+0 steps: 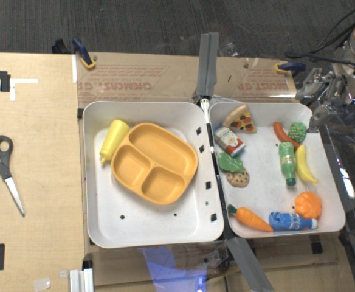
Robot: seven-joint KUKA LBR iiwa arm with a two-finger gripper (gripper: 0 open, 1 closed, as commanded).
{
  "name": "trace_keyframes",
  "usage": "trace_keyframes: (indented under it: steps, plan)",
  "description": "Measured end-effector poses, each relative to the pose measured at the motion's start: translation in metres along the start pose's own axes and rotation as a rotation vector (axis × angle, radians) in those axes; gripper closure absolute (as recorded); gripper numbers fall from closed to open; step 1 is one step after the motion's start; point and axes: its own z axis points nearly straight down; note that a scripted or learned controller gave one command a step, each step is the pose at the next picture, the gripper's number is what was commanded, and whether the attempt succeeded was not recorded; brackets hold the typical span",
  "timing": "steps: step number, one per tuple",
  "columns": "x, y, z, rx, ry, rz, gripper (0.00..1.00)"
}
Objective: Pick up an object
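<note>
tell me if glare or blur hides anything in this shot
Camera view: lighting is even, with soft shadows inside the left bin; the yellow tray and the toy food look sharp. The arm's tool at upper right blends into dark clutter. A bluish glare patch sits on the bench edge below the bins.

You are looking at a robotics lab bench, not a kitchen: two shallow white bins sit on taped-down cardboard held by clamps, cables trail at the upper right, scissors lie on the plywood top, and the food looks like plastic toys.
</note>
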Motion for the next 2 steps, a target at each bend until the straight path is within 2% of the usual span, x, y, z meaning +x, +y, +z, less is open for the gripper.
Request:
trace_keyframes:
  steps: [1,2]
  plan:
    - [0.003,-0.034,0.115,0.0,0.001,-0.092,0.0]
    - [0.02,-0.034,0.179,0.004,-0.014,-0.02,0.0]
